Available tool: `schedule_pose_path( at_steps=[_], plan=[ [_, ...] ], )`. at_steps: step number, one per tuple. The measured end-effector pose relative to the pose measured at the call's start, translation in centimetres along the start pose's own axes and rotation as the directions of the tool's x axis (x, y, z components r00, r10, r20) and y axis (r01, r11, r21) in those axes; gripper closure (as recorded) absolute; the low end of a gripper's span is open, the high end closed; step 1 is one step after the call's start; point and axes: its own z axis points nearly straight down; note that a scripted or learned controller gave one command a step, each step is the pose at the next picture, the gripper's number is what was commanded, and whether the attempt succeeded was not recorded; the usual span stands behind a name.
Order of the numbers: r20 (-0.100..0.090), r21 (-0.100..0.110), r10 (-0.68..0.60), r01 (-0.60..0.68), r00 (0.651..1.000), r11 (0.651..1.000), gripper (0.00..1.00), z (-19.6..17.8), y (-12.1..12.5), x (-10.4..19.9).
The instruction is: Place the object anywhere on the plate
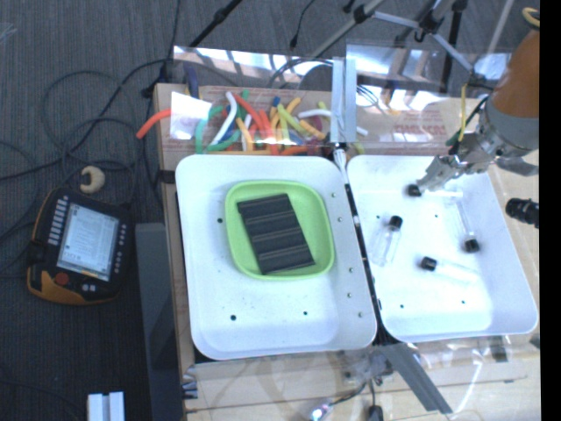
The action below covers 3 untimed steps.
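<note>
Already, a dark ridged block (pixel 275 232) is seen lying flat on the green plate (pixel 237 209) in the left bin (pixel 263 331), so the placing appears done. The gripper (pixel 416 188) is poised over the right bin (pixel 456 314), its state not discernible.

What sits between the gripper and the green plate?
In the camera view, between gripper and green plate: bare right-bin floor, then the two bins' meeting rims.

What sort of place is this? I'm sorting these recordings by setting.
Probably a robotics lab: a teach pendant lies on grey carpet beside the bench, cables pile up behind two white bins, and tripod legs stand beyond.
</note>
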Motion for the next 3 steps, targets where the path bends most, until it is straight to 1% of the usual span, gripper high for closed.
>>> schedule_pose_path(
  at_steps=[1, 2, 3],
  plan=[
    [-0.001, 0.003, 0.107, -0.107, 0.994, 0.994, 1.00, 1.9, -5.9, 13.5],
    [-0.001, 0.003, 0.108, -0.108, 0.994, 0.994, 0.00, 1.9, -6.0, 13.5],
    [0.000, 0.003, 0.018, -0.018, 1.000, 1.000, 0.00, 3.0, 0.1, 14.4]
  ],
)
